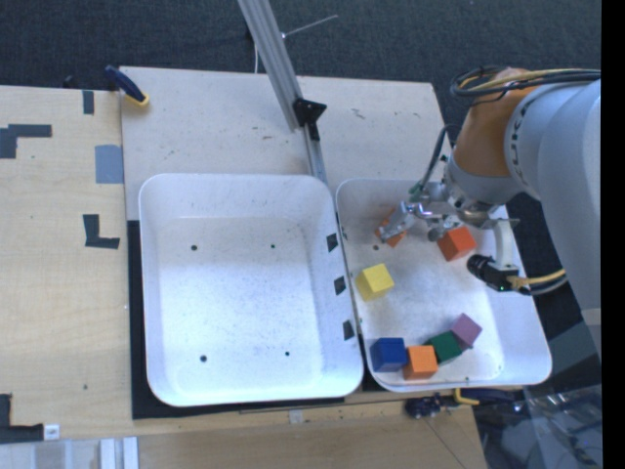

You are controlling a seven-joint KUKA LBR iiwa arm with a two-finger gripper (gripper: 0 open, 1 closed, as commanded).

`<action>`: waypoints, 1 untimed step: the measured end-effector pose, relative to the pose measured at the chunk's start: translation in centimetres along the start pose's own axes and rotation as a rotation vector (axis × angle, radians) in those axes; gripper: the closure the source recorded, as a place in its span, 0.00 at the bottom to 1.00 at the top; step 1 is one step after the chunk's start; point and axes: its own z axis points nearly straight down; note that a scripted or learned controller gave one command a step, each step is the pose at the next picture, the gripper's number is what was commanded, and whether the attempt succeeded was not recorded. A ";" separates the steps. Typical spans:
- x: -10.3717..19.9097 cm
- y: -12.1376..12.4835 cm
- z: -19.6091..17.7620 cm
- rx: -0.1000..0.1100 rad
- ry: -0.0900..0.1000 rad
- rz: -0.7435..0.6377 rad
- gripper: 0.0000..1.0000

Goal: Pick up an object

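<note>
Red-orange cube: lodged in the right-hand shallow white plastic bin, up and to the right of the yellow cube, which serves as the reference for all entries.

Surroundings: the two-finger gripper is recorded above and right of the yellow cube, just left of the red-orange cube and low over the bin floor; whether it is clenched or released cannot be told. A small reddish-orange piece is noted directly above the yellow cube, at the gripper's left side; contact cannot be judged. The grey arm with orange band is seen far right of the yellow cube, overhanging the bin's right rim. A black looped cable is seen right of the yellow cube, past the red-orange cube. A slanted grey metal rail is placed up and left, a blue-and-yellow tool far up and left.

Containers: the left-hand shallow white plastic bin is set left of the yellow cube. Held in the right bin, below and right of the yellow cube: a blue cube, an orange cube, a green cube and a purple cube, clustered closely.

Appearance: small, matte, uniformly coloured, slightly rotated.
</note>
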 end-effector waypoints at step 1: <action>0.1 0.0 1.3 -0.005 -0.001 -0.002 0.00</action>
